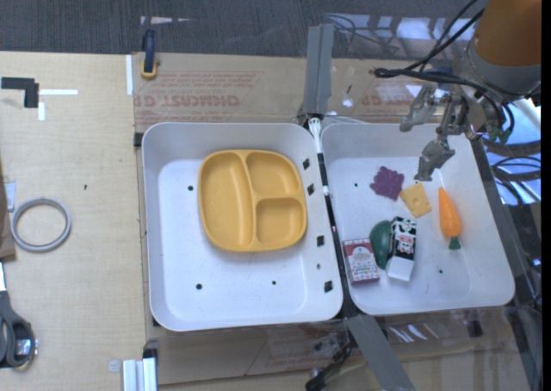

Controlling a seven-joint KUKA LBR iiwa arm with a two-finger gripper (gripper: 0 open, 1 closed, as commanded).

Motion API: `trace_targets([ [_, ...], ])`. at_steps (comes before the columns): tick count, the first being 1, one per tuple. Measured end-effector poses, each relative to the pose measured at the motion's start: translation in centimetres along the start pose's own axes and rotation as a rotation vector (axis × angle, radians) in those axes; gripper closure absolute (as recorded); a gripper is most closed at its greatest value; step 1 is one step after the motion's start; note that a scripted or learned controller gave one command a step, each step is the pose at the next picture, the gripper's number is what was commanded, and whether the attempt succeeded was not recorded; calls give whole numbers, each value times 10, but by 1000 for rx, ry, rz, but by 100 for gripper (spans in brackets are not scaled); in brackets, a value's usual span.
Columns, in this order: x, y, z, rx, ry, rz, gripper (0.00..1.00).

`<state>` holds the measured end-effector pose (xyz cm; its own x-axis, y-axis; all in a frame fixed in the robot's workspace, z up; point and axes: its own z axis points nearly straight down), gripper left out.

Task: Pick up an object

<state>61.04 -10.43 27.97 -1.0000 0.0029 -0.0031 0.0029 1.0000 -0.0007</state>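
My gripper [435,159] hangs over the back of the right bin [486,290], above and just behind a yellow cheese-like wedge [416,200]. Nothing shows between its fingers. Left of the wedge lies a purple grape bunch [387,182]. An orange carrot [448,215] lies to the wedge's right. Toward the bin's front sit a green avocado-like piece [380,243], a black-and-white milk carton [402,247] and a small red box [360,261].
The left bin [172,286] holds a yellow divided plate [251,200]. A metal divider [317,79] runs between the bins at the back. A roll of tape [38,224] and scissors [13,338] lie on the bench at left. Cables hang near the arm at right.
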Motion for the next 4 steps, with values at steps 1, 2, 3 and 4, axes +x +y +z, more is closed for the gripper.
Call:
trace_targets([
  [1,63,-70,80,-1,2,81,0],
  [2,79,-64,157,0,-1,520,0],
  [3,-8,-8,112,1,0,644,0],
  [4,-9,-8,103,3,-3,642,100],
])
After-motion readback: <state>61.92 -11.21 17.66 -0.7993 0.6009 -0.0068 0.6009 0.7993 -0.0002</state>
